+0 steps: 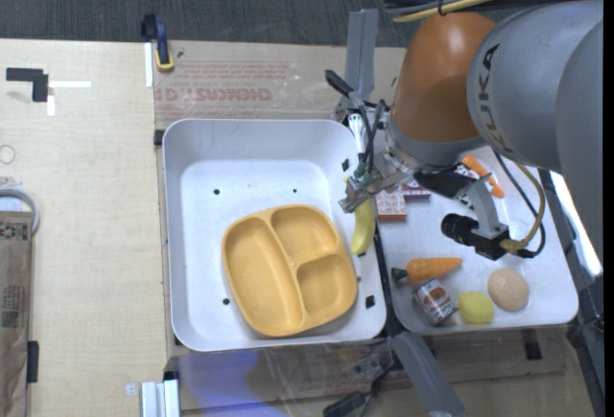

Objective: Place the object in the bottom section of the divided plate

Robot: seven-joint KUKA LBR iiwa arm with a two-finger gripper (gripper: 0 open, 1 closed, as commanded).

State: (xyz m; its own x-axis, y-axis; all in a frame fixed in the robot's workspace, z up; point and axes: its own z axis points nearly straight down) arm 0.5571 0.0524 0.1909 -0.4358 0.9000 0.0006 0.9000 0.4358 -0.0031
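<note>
Gripper (357, 197) closed on banana's (362, 226) stem end — banana hangs upright just right of the divided plate (288, 268).

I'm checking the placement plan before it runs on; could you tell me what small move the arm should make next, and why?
Probably carry the banana left and slightly down in view, since it hangs from the gripper by the left bin's right wall, short of the divided plate.

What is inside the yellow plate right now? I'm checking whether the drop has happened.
The plate shows three bare yellow sections, nothing covering them. The banana hangs beside its right rim, below the pincer.
</note>
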